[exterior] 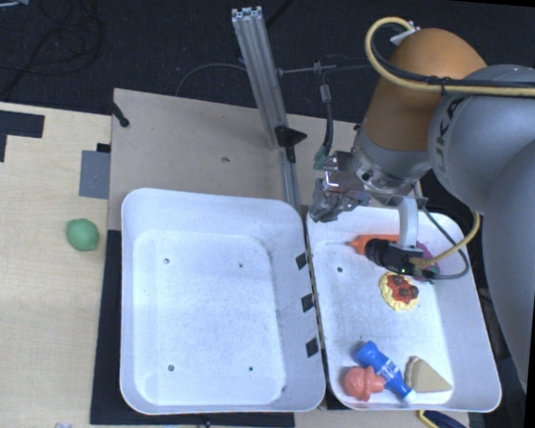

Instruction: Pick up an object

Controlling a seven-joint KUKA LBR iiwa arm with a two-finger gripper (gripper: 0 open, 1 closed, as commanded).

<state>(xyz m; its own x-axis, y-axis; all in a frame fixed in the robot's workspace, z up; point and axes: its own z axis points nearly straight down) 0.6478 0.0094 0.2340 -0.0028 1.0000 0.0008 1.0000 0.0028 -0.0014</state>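
Nearest the camera, along the front edge of the right-hand shallow white plastic bin [476, 393], lie three small things close together: a pink lumpy toy [360, 383], a blue cylindrical toy [383, 364] touching it, and a tan wedge-shaped piece [427, 375] just beside. Farther back sit a round yellow toy with red spots [399, 292] and an orange piece [370, 242] partly hidden by a black part of the arm. The left-hand white bin [152, 244] holds nothing that I can make out, and a green ball [83, 235] rests on the tabletop [14, 306] well apart from both bins.

The pincer [330, 203] hangs at the back left corner of the right bin; nothing shows between its tips, and its opening cannot be told.

By my reading, the step in hand is the approach. Next, the pincer needs to centre over one object, the orange piece being closest, then descend squarely and close on it.
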